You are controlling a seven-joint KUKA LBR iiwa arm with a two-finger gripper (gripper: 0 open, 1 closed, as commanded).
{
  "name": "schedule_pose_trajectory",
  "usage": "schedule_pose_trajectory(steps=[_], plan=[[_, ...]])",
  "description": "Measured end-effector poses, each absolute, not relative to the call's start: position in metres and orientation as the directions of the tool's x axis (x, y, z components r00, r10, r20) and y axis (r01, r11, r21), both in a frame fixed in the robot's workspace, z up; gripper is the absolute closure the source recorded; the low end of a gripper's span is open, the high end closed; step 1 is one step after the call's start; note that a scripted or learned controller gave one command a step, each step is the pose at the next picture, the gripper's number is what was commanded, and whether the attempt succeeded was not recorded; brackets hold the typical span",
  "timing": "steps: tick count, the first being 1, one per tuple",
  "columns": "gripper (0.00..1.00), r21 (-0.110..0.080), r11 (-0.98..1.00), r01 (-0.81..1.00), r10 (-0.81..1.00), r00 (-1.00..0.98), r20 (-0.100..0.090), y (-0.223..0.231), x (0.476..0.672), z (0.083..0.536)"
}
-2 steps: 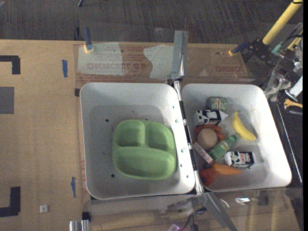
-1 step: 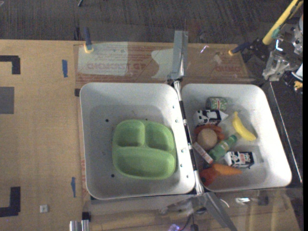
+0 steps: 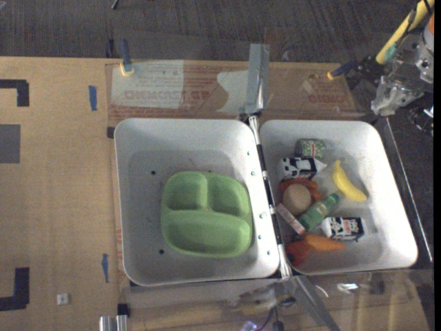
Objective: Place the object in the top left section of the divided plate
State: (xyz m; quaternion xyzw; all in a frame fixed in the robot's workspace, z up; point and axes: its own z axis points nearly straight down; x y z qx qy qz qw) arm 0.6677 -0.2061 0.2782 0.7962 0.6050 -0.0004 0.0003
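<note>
Plate [image 3: 205, 216] lies in left bin [image 3: 138, 157]. Objects crowded in right bin [image 3: 386, 185]: banana [image 3: 348, 183], can [image 3: 311, 147], cartons. Gripper [image 3: 389, 98] parked outside; jaws' state cannot be told. Neighbours may be snagged, causing a missed grasp.

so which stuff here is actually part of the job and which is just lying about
Part of the job:
- green divided plastic plate, left white bin
- its top left section
- gripper, at upper right

Possible objects, none picked yet, right white bin:
- yellow banana
- green bottle
- cow-print milk carton
- green can
- orange carrot
- brown potato
</note>
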Motion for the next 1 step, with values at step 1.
schedule_pose_trajectory(steps=[1], plan=[[1.0, 0.004, -0.059, 0.998, 0.998, 0.059, 0.0, -0.1882, 0.6088, 0.1172]])
